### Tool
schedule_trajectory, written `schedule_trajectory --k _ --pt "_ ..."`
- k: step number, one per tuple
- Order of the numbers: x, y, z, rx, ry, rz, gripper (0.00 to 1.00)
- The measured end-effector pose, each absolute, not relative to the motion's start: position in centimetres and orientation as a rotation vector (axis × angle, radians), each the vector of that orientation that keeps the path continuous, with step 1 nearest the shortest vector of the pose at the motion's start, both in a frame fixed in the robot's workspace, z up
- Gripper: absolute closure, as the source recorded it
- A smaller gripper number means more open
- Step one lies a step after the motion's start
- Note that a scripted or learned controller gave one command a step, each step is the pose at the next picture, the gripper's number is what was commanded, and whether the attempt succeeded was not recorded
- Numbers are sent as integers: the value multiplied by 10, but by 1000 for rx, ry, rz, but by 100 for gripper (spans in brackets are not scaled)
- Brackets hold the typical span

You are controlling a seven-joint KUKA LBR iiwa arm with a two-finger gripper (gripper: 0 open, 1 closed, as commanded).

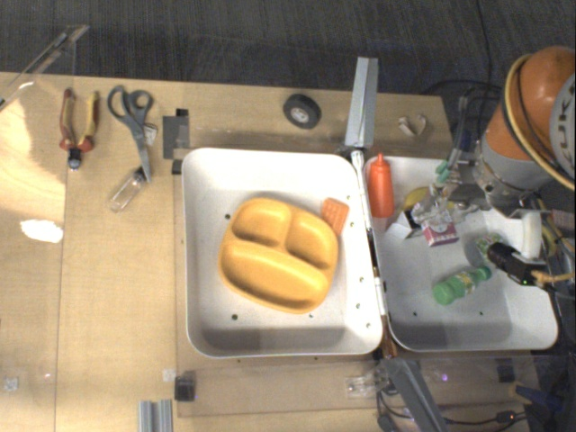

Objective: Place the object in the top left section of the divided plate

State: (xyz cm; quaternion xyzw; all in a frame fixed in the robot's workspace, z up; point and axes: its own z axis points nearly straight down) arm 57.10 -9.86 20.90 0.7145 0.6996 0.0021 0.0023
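glossy yellow divided plate (280,253), three rounded sections, in left white bin (209,268). jaws (438,207) low over a small maroon packet (440,234) in right bin; spread or pinching, cannot tell.

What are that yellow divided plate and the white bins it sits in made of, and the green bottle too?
The divided plate looks like moulded plastic, semi-glossy: rounded edges, soft highlights, one even yellow colour. The left bin and the right bin seem to be thin white plastic or enamelled metal; their smooth, faintly shiny walls leave that open. The green bottle looks like plastic, though it is small here.
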Motion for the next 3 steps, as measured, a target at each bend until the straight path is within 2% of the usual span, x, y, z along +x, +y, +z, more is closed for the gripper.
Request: schedule_trajectory --k 1,2,3 --pt "644 -23 184 2132 2305 3 100" --pt "625 79 186 1948 2461 7 100" --pt "610 133 166 1703 2636 7 100"
